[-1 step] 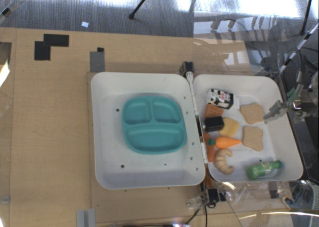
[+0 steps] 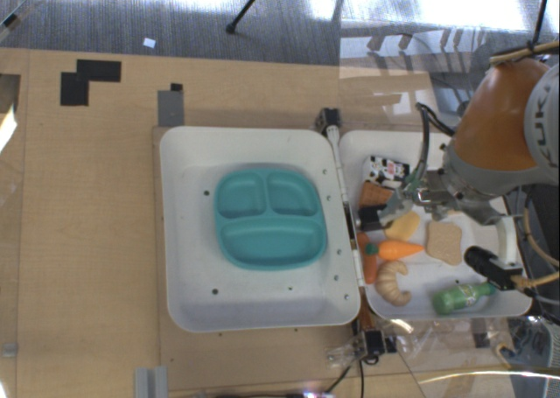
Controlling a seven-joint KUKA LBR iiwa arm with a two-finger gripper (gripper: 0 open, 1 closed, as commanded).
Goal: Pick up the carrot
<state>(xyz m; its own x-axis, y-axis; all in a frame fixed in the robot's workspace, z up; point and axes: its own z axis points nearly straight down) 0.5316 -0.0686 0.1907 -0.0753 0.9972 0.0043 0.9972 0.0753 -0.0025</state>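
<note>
- Far left: bare desk (image 2: 87, 239), wood-tone, black markers near top edge.
- Left bin (image 2: 184, 212): white, shallow, w/ teal divided plate (image 2: 269, 217) sitting mid-bin. Not part of the job.
- Right bin (image 2: 516, 304): crowded w/ toy food. Along its left wall, an orange piece (image 2: 371, 265) standing on end, just beside the target.
- Carrot (image 2: 399, 249): right bin, roughly centre-left, lying flat, long axis across the bin, green stub at left end, taper pointing right. Touching or near-touching yellow wedge (image 2: 404, 226) above; croissant (image 2: 393, 282) just below; toast slice (image 2: 444, 241) just off the tip.
- Handling, as a guess: looks like hollow plastic toy, so light, stiff, smooth, prob. slippery; no crush risk. Tapered shape likely to squirt out if pinched near tip.
- Best hold, prob.: across the thick part near the green end, fingers closing from above and below the body. Tight clearance there bc of wedge and croissant; could nudge neighbours.
- Pincer (image 2: 411, 198): above upper part of right bin, near the wedge, just up from carrot. Holding nothing visible; how far open, can't tell, too small and cluttered.
- Lower right: green bottle (image 2: 462, 297) lying flat, well clear of target.
</note>
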